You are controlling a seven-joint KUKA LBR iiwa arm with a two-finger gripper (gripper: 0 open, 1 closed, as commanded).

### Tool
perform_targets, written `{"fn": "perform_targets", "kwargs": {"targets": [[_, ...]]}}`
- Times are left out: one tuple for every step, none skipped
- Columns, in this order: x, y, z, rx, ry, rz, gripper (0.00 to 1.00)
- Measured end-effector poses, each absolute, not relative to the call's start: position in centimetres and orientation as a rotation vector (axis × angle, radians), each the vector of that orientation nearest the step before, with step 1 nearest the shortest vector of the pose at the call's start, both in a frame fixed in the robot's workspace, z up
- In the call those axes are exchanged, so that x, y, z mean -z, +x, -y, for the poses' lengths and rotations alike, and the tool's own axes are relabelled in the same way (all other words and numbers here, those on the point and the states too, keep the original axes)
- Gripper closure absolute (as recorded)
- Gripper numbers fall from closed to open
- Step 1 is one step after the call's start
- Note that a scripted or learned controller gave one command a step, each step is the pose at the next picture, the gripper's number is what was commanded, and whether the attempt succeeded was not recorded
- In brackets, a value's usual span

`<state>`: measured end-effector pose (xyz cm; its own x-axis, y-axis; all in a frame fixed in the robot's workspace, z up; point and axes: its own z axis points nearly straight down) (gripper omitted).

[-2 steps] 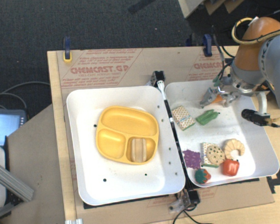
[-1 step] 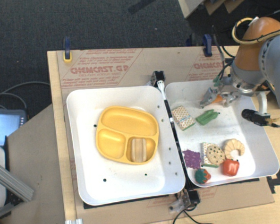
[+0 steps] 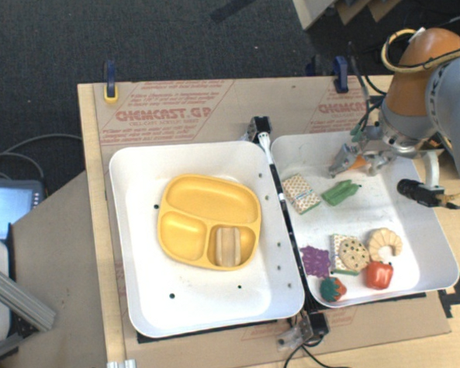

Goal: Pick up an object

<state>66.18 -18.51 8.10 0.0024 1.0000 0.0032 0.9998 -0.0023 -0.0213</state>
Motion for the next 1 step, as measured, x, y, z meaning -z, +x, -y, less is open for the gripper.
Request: {"fn": "perform_targets", "kwargs": {"targets": [[-8.12, 66.18, 18.54, -0.02, -2.212, 2.207, 0.0]]}}
